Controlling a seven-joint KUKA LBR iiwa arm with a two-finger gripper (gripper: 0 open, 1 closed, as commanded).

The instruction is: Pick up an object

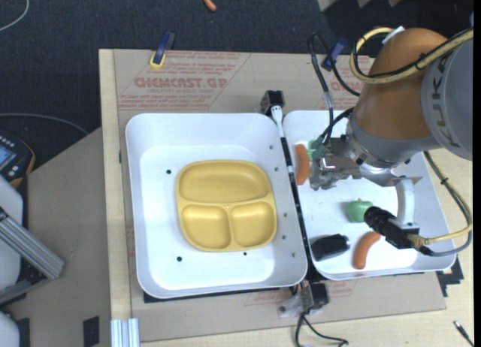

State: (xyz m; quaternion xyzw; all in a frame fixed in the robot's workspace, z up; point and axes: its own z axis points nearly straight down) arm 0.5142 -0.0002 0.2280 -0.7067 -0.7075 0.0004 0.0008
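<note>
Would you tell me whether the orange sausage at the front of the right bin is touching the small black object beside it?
Apart. The camera view shows a strip of white bin floor between the orange sausage and the black object.

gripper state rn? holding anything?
Gripper: cannot be told. It sits low in the right bin, beside the orange sausage at the bin's left wall; no object is visibly held.

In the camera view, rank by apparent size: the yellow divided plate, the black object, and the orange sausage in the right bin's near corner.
1. yellow divided plate, by far the largest.
2 and 3. orange sausage and black object: they look alike in size, so I would not rank them.
</note>
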